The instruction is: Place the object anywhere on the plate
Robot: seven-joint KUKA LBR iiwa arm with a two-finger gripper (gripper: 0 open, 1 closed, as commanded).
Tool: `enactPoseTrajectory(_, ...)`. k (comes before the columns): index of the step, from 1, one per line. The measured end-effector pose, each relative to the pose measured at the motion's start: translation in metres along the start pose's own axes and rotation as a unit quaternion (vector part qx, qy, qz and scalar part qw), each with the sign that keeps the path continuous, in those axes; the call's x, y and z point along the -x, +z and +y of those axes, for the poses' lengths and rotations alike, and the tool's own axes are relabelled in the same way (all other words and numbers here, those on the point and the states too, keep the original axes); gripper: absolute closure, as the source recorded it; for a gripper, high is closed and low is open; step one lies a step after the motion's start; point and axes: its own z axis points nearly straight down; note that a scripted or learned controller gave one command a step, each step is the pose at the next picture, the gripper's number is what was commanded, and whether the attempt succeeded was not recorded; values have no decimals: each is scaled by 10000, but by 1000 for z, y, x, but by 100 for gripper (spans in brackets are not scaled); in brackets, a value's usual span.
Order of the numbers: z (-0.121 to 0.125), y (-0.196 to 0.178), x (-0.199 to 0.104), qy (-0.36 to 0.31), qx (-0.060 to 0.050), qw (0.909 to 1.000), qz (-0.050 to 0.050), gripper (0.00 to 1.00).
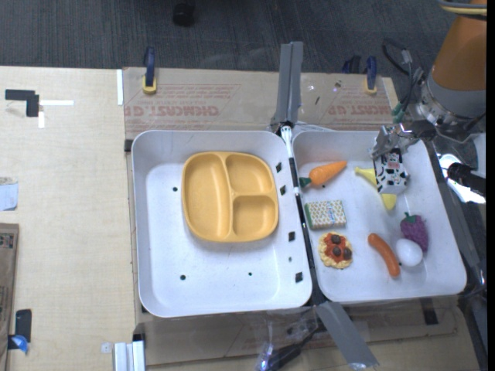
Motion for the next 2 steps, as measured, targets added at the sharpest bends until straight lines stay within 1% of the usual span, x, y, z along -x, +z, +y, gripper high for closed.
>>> enactPoseTrajectory(1,-2,37,-84,819,-13,9966,5,100)
enactPoseTrajectory(2,17,37,-160,1000,-2,9950,-2,100)
